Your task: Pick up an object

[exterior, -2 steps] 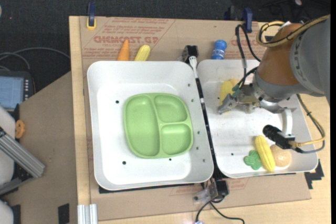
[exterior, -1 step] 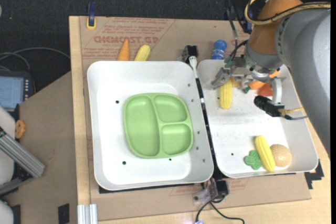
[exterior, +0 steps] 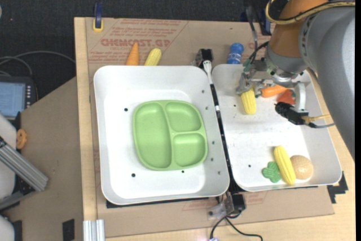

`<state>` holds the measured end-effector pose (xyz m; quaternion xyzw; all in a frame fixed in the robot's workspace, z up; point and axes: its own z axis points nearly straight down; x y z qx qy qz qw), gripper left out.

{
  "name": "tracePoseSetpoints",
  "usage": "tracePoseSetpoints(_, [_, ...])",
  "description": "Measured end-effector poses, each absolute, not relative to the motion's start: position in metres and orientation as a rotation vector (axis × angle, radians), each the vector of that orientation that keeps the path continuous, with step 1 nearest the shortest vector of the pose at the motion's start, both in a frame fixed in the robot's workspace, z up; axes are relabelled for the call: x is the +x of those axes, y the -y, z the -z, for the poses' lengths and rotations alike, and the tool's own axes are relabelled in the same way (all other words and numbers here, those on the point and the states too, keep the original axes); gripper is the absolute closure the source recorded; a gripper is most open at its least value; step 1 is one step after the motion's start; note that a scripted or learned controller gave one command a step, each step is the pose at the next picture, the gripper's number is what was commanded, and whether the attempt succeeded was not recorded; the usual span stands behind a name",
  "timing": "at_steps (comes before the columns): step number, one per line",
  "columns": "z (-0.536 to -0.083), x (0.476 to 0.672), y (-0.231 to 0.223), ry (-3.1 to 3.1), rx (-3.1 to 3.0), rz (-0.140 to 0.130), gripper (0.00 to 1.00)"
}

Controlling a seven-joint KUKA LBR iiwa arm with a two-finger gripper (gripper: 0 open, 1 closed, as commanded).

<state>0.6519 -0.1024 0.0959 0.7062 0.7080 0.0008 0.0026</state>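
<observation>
Nearest the camera, in the front corner of the right bin (exterior: 316,178), a yellow corn cob (exterior: 283,164) lies between a small green toy (exterior: 271,172) and a tan round roll (exterior: 301,167), all three touching or nearly so. In the left bin (exterior: 107,121) a green divided plate (exterior: 169,134) sits in the middle. Farther back in the right bin, a second corn cob (exterior: 249,101) lies just below the gripper (exterior: 252,83), which hangs over the bin's far end; whether it is spread or closed, or has hold of anything, I cannot tell. Just to its right lie an orange carrot (exterior: 274,90) and a red piece (exterior: 286,96). Beyond the bins, on the surface (exterior: 84,178), rest another carrot (exterior: 132,55), a yellow corn piece (exterior: 152,56) and a blue bottle (exterior: 236,54).
</observation>
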Motion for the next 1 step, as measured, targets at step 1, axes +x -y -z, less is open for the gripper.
tracePoseSetpoints(1, [-0.1907,0.5847,0.043,-2.227,2.215,-0.009,1.0])
